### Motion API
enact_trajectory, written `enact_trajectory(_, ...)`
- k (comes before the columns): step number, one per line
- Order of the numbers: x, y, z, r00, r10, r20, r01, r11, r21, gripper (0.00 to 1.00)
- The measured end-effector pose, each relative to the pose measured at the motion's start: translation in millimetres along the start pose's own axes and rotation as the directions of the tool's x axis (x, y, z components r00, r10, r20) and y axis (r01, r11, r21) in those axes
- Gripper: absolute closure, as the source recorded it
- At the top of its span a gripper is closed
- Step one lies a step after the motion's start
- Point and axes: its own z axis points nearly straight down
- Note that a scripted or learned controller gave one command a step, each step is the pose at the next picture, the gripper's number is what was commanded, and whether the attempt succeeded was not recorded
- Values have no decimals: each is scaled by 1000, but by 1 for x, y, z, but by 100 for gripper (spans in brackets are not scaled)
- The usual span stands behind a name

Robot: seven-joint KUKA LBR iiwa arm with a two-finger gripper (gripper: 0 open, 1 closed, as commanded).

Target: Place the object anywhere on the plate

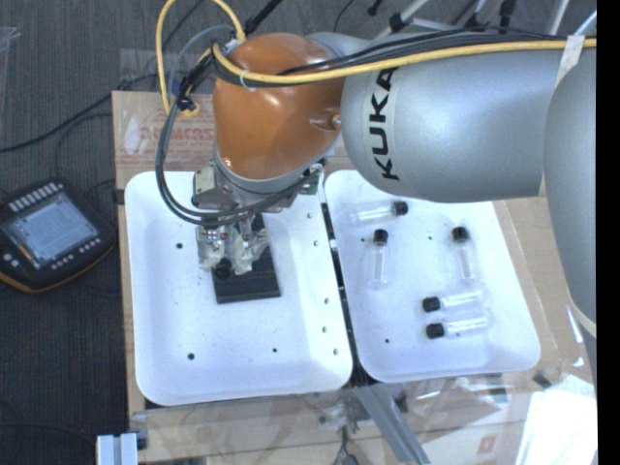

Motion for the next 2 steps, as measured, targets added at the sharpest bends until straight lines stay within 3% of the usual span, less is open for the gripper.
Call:
enact_trajectory(1,-9,85,-10,918,-397,1,397,918,-3,100)
enact_trajectory(2,-7,94,-109,698,-716,4,716,698,0,100)
